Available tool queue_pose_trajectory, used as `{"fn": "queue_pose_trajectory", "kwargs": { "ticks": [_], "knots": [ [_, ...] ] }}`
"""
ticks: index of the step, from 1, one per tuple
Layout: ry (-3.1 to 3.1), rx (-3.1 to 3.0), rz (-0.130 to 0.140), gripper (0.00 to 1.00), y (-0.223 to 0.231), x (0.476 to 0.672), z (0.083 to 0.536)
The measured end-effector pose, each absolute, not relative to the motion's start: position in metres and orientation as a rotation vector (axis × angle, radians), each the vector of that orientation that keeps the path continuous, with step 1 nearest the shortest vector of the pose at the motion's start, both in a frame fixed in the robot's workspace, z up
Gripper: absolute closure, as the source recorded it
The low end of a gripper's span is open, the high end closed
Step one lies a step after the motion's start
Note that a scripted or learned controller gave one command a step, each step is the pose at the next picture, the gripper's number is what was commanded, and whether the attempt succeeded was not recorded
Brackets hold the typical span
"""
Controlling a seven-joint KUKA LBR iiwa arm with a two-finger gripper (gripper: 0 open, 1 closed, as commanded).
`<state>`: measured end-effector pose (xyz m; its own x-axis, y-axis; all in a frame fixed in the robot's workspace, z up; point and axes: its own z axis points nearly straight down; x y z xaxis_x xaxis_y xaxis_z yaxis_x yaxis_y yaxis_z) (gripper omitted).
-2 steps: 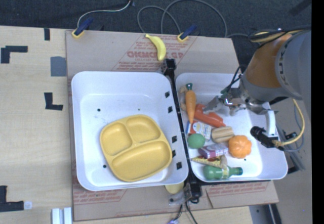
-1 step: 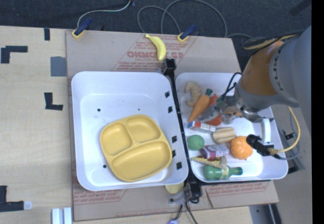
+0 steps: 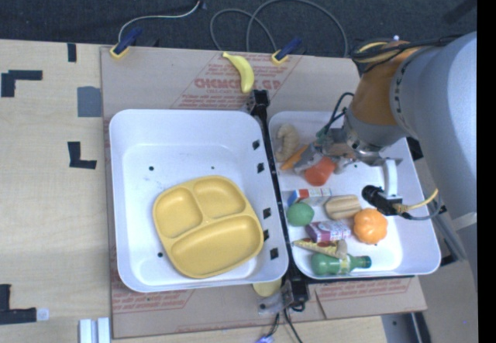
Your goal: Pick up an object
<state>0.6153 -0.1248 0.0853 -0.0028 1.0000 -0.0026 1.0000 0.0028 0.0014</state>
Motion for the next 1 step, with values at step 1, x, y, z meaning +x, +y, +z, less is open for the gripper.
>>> {"fn": "queue_pose_trajectory", "kwargs": {
  "ticks": [1],
  "knots": [
    [2.220, 2.216, 0.000, 1.00, -0.1260, 0.6149, 0.0943]
  ]
}}
